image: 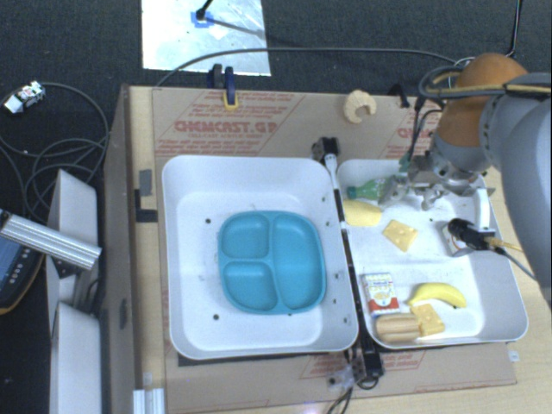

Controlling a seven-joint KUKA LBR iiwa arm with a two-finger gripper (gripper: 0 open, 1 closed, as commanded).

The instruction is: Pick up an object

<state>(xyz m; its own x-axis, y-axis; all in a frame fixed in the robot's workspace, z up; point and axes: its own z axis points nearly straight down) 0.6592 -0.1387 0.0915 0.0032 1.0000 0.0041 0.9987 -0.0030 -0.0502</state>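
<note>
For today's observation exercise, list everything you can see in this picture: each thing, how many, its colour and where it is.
Bins: 2, white, side by side on the bench.
Tray: 1, blue, four compartments, in the left bin.
Banana: 1, yellow, right bin, near edge.
Cheese wedge: 1, yellow, middle of right bin.
Pale block: 1, pale yellow, right bin beside the divider.
Green item: 1, green, right bin's far end, at the gripper.
Carton: 1, red and white, right bin, near edge.
Bread pieces: 2, tan, right bin's near edge.
Beige lump: 1, on the bench beyond the bins.
Clamp: 1, blue and yellow, bench's far edge.
Arm: 1, grey with orange band, from the right.
Gripper: 1, grey, over right bin's far end.
</note>
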